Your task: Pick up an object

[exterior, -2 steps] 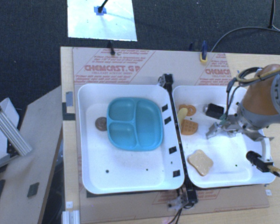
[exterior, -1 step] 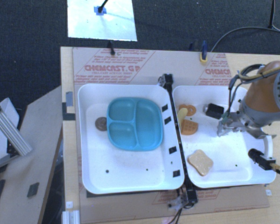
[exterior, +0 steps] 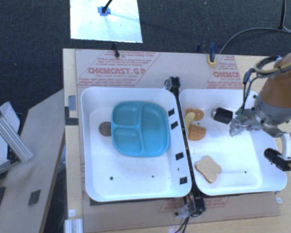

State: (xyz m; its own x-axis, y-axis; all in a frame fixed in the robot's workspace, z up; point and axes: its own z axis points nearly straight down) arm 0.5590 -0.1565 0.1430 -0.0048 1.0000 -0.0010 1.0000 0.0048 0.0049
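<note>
One black block in right bin, long axis left-right; jaws' state unclear

Bench bearing two white bins side by side

Two white bins sit side by side on a pale board printed with repeating red lettering. The left bin holds a turquoise divided plate and a small grey-brown disc. The right bin holds orange-yellow pieces, a tan slice shaped like toast and a black block; the arm is grey with an orange band.
</note>
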